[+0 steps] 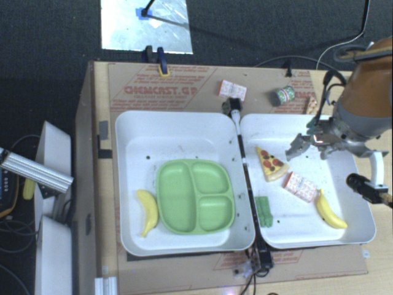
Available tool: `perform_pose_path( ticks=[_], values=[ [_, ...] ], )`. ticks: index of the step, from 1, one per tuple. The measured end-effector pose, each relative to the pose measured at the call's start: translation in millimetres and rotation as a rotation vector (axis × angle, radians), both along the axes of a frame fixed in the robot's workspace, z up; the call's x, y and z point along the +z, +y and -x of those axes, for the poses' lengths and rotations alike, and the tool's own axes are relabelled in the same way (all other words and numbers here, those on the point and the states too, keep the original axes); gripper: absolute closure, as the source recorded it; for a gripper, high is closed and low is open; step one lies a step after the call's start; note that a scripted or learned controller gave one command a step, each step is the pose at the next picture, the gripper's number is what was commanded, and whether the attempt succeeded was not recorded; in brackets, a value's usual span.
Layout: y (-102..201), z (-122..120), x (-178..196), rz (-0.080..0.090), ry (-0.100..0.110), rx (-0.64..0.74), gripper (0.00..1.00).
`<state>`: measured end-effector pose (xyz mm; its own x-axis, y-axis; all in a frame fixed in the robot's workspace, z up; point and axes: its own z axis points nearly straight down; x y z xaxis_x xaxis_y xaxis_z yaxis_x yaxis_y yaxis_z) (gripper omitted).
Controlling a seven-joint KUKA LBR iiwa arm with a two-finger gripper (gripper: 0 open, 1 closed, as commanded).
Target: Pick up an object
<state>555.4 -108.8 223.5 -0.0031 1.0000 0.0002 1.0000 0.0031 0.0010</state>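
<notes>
Bench (pixel 178 82): brown board bearing red print, a blue-and-yellow clamp (pixel 161 61) at its rear edge, a small printed card (pixel 233 90) and a green-labelled can (pixel 284 95) lying behind the bins. Beyond it, a silver sheet (pixel 145 16) on dark carpet (pixel 43 35); at left, a metal bar (pixel 35 169) over white boxes (pixel 54 226).

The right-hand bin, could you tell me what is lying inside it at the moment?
Inside the right bin lie a pizza slice, a small patterned packet, a banana and a green block. The gripper hangs over its upper part, hiding the floor beneath.
</notes>
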Motion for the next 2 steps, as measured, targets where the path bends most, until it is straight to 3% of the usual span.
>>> perform_pose_path(
  ticks=[1,2],
  values=[
    [-5,-14,-95,0.000,0.002,-0.002,0.00],
    [12,-31,-133,0.000,0.001,0.000,0.00]
  ],
)
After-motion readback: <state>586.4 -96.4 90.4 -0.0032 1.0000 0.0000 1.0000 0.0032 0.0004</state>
